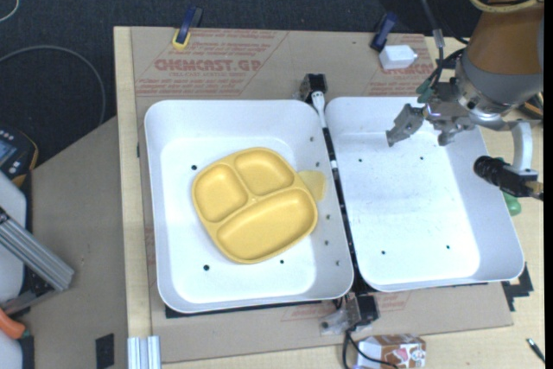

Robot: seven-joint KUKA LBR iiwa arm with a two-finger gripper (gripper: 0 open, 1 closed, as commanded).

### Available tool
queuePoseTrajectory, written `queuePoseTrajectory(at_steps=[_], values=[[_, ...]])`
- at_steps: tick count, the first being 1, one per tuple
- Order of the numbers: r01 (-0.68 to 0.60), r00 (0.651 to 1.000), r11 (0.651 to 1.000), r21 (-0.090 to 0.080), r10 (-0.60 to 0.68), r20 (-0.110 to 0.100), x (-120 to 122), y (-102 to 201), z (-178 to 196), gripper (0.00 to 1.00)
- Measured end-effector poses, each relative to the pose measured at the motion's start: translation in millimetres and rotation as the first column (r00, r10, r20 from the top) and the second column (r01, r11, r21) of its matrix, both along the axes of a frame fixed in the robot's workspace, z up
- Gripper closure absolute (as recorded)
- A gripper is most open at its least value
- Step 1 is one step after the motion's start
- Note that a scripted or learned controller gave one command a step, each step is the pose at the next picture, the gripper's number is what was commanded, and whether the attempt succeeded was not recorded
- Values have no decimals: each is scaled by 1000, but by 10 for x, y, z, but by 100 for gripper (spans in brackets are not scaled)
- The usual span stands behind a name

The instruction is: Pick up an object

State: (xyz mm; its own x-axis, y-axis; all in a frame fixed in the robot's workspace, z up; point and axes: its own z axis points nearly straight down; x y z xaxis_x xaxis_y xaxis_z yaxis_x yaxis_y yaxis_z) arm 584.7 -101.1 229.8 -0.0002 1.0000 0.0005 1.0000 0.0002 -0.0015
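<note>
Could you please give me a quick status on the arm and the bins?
Gripper over right white bin, fingers spread, holding nothing. Yellow three-compartment plastic plate in left white bin, untouched. Nothing blocking.

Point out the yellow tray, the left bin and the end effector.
Tray [255,205]: camera view, centre divider.
Left bin [173,134]: camera view, bare floor near upper left corner.
End effector [423,124]: camera view, between fingertips.

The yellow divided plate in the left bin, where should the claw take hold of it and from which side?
Probably by the rim of the yellow divided plate, coming straight down from above. It lies flat, face up, too wide to span; the raised edge toward the right bin looks thin enough to pinch and sits nearest the claw.
</note>
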Motion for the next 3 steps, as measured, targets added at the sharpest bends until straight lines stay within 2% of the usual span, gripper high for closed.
queuePoseTrajectory(at_steps=[1,2,3], values=[[-8,1000,1000,3,8,11,-645,819,948,0],[-5,1000,1000,2,5,23,-865,1218,2713,0],[-5,1000,1000,1,5,0,-1060,1665,2652,0]])
